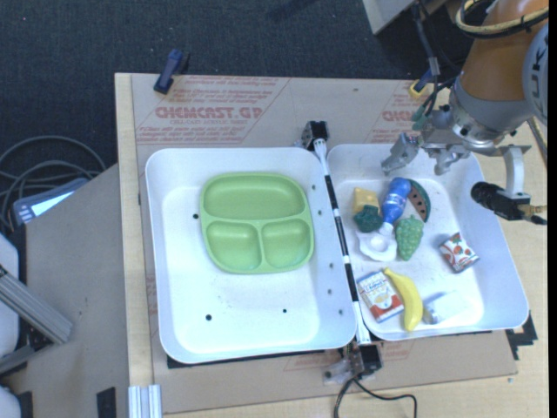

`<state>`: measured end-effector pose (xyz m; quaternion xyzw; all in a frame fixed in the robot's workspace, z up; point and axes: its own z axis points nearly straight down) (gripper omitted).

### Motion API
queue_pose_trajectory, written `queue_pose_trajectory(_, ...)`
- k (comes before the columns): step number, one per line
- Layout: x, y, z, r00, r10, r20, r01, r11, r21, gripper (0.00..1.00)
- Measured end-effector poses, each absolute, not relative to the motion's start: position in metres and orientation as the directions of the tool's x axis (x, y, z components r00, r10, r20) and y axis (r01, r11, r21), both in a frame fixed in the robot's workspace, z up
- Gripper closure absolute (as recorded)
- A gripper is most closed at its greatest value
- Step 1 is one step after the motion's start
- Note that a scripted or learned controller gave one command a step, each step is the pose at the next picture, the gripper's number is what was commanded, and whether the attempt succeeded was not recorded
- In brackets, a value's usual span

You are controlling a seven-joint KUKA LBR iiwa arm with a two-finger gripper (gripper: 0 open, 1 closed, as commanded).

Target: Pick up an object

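Dark carpet surrounds the surface [261, 103], a cardboard-covered board bearing two white bins: the left bin [174, 233] carries a green divided plate [257, 220], the right bin [496, 294] a cluster of small toy foods. We see the claw [424, 157] hovering over the far edge of the right bin, its fingers spread apart and nothing between them. Just below it lies the nearest candidate, a blue-and-white bottle [396, 200], touching a watermelon slice [420, 200] and lying close to a yellow block [365, 200] and a bunch of green grapes [408, 237]. We judge the bottle to be light, rigid plastic, smooth and rounded, so likely to roll or squirt out under a pinch; closing across its narrow body at mid-length looks safest. Crowding neighbours may block a finger. Easier alternatives sit apart: a small red-and-white carton [458, 252], boxy and flat-sided, and a banana [406, 296] beside a juice box [379, 295] near the front.
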<state>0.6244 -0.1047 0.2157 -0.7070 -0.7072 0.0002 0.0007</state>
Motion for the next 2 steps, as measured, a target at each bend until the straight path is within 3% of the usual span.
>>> queue_pose_trajectory(1,0.657,-0.160,0.141,0.001,1.000,-0.001,1.000,-0.001,0.000,0.00)
queue_pose_trajectory(2,0.615,-0.177,0.102,0.000,1.000,-0.004,1.000,0.000,0.015,0.00)
